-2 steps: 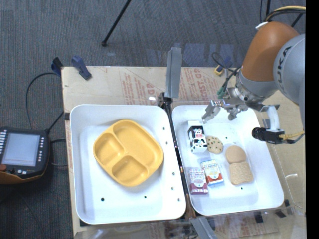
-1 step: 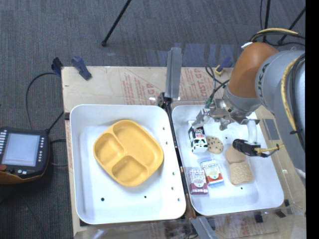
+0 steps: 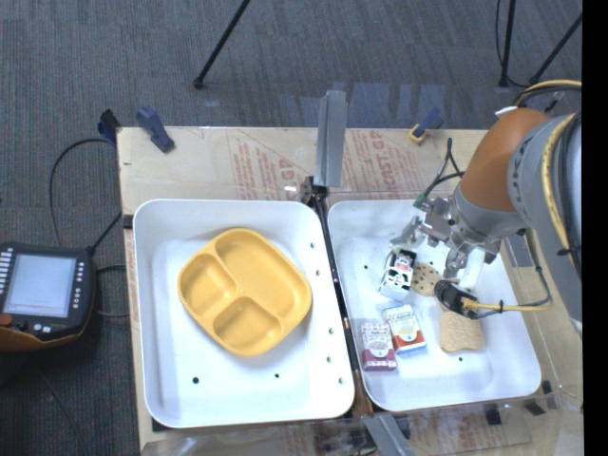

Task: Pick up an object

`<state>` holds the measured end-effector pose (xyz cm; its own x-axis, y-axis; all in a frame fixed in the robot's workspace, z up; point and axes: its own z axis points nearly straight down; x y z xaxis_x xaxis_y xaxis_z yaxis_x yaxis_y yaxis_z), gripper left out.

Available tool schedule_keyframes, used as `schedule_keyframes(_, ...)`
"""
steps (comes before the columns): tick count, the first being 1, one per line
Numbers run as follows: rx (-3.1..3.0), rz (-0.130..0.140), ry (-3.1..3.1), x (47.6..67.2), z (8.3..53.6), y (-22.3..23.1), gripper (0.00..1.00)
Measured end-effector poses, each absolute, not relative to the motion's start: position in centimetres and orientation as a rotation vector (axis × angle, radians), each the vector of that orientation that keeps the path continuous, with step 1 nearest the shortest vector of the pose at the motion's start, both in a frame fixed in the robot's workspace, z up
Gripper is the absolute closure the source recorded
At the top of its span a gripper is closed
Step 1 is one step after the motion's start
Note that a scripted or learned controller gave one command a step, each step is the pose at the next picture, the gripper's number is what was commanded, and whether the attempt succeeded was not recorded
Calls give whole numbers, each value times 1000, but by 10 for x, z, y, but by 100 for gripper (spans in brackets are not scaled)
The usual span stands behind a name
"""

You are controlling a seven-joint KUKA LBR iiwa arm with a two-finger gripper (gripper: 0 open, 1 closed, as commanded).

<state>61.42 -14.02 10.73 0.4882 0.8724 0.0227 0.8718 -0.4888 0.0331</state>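
In the right bin (image 3: 503,369) my gripper (image 3: 429,252) hangs low over the back-middle, reaching in from the right under the orange wrist band. A small black-and-white cow-patterned carton (image 3: 399,275) stands just left of and below it, close to the gripper or touching it. A round brown cookie (image 3: 425,279) lies right beside the carton. A slice of toast (image 3: 461,332) lies nearer the front right. Two small cartons, one orange and white (image 3: 407,330) and one dark red (image 3: 378,346), lie side by side at the front left.
The left bin (image 3: 161,388) holds a yellow divided plate (image 3: 245,290). A metal post (image 3: 331,145) rises at the back between the bins. A yellow cable (image 3: 503,305) runs from the gripper toward the right. A tablet (image 3: 43,288) sits off the bench at left.
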Motion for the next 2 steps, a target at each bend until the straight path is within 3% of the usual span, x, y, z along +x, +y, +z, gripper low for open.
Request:
schedule_keyframes(1,2689,65,1581,617,120,-140,100)
schedule_keyframes(2,2776,21,1430,651,103,-90,100)
